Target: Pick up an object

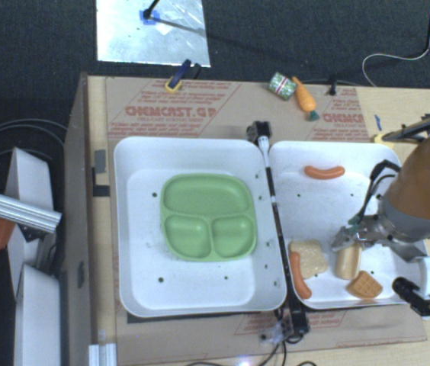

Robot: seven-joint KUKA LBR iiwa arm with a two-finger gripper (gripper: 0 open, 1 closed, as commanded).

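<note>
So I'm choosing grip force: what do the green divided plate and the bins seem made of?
Green divided plate: likely moulded plastic, with a matte even colour and rounded compartments. Left bin and right bin: apparently white plastic, smooth, with rounded rims.

Two bins sit side by side on the table [223, 101]. The left bin [142, 280] holds a divided plate [207, 216] near its middle. In the right bin [291, 158], a sausage [324, 171] lies toward the far wall. Near the front wall lie a bread slice [309, 256], a second sausage [300, 274] just left of it, a roll [347, 262] to its right, and a waffle piece [364, 285] in front. The pincer [350, 237] hangs over the roll. Behind the bins lie a can [282, 85] and a carrot [304, 97].
</note>
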